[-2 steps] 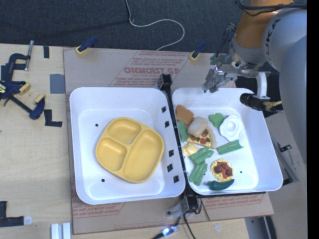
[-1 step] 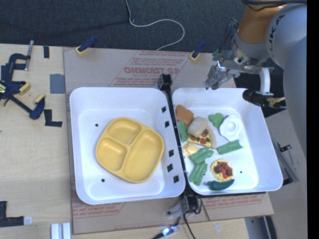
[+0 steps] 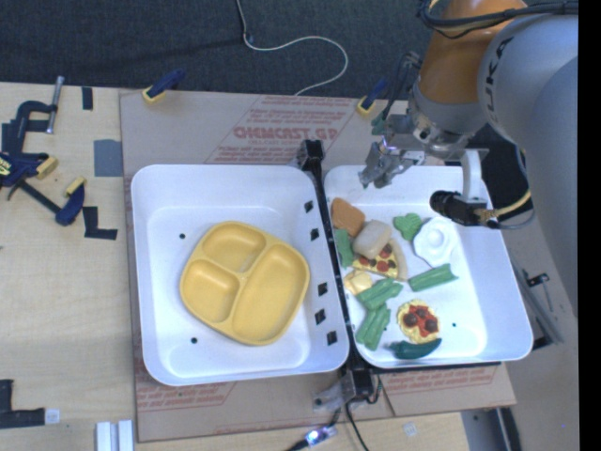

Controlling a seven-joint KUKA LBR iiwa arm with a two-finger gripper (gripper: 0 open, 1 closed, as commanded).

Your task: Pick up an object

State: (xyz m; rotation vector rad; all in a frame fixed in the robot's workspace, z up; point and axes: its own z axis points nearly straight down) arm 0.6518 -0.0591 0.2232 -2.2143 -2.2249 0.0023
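Claw (image 3: 382, 172) hovers above upright orange nugget (image 3: 346, 217).

A: Left bin (image 3: 155, 280)?
B: White, holding one yellow divided plate (image 3: 244, 282).
A: Right bin (image 3: 498, 299)?
B: White. By its far left corner, an orange-brown piece (image 3: 346, 216); beside it a cream piece (image 3: 372, 238); a yellow pizza slice (image 3: 380, 263) with red dots; a white egg (image 3: 433, 241); several green pieces (image 3: 431, 277); near the front edge, a yellow round (image 3: 418, 318) with red spots.
A: Bench (image 3: 56, 299)?
B: Light wood under brown cardboard (image 3: 263, 130) with red print; blue clamps (image 3: 163, 85).
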